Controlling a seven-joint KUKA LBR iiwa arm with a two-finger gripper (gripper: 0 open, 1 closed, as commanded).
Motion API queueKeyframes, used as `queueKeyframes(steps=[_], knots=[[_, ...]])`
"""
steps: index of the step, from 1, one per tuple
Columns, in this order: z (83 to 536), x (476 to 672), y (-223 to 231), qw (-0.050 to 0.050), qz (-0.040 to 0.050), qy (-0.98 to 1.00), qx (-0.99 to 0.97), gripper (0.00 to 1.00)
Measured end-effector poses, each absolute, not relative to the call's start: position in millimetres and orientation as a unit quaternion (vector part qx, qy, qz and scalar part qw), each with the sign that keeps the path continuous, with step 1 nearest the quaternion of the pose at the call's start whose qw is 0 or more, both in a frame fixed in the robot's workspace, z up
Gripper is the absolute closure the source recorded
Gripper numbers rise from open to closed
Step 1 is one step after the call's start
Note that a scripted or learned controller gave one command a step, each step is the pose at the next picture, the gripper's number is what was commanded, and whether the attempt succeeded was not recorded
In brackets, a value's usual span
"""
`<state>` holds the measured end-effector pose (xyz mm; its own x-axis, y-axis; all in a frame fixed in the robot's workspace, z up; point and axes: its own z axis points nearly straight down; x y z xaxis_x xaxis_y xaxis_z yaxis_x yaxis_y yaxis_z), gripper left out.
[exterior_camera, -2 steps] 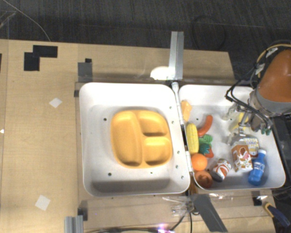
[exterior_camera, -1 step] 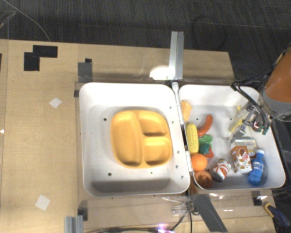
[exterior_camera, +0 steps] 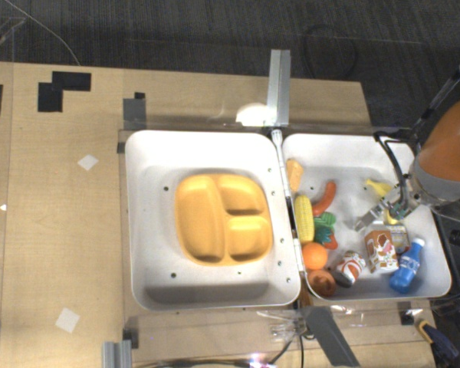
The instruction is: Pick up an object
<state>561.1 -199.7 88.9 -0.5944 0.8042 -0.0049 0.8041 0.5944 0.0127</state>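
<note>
White right bin (exterior_camera: 345, 156) holds the toys; the tool (exterior_camera: 379, 215) hangs low among them, just above the carton (exterior_camera: 383, 250), banana (exterior_camera: 377, 187) far of it — open or closed, I cannot tell. Best to centre over one toy — the carton is closest — before descending.

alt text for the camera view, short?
Grey arm's gripper hangs low in the right bin among toy food: corn cob, orange, blue bottle. Left bin holds a yellow divided tray.
</note>
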Motion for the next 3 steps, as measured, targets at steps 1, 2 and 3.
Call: queueKeyframes(steps=[1, 2, 3], knots=[[98.5, 640.2, -199.7, 0.002, 0.0034, 0.876, 0.482, 0.0], [88.7, 564.0, -203.2, 0.004, 0.0025, 0.909, 0.418, 0.0], [89.6, 659.4, -202.2, 0.004, 0.0013, 0.893, 0.449, 0.0]])
